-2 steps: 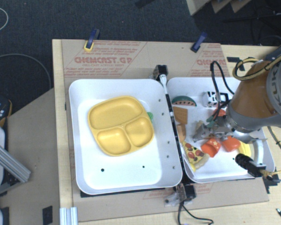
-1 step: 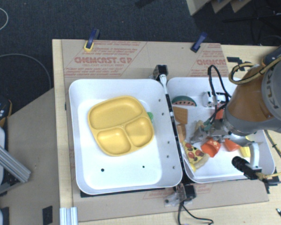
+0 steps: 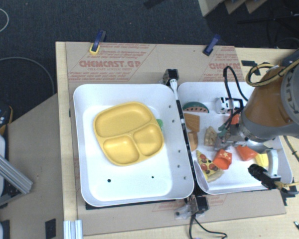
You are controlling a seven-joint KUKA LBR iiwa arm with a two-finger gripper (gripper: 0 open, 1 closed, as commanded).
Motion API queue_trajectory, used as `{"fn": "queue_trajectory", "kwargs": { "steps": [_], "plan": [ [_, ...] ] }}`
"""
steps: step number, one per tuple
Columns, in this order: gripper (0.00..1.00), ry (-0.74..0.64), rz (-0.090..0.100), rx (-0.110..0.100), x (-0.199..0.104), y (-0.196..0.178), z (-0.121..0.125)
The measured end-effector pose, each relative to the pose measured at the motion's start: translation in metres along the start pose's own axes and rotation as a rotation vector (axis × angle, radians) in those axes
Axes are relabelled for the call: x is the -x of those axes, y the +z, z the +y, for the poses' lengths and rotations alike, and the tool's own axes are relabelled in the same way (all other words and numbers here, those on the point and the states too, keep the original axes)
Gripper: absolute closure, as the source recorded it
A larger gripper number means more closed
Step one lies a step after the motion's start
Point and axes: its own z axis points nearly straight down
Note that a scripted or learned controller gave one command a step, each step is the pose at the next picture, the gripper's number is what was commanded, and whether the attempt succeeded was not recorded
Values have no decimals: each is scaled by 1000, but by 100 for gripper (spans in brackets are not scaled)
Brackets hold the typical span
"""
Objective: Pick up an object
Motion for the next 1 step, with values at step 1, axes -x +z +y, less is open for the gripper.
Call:
{"fn": "queue_trajectory", "kwargs": {
  "steps": [1],
  "plan": [
    [100,-3,-3,5,-2,-50,-8]
  ]
}}
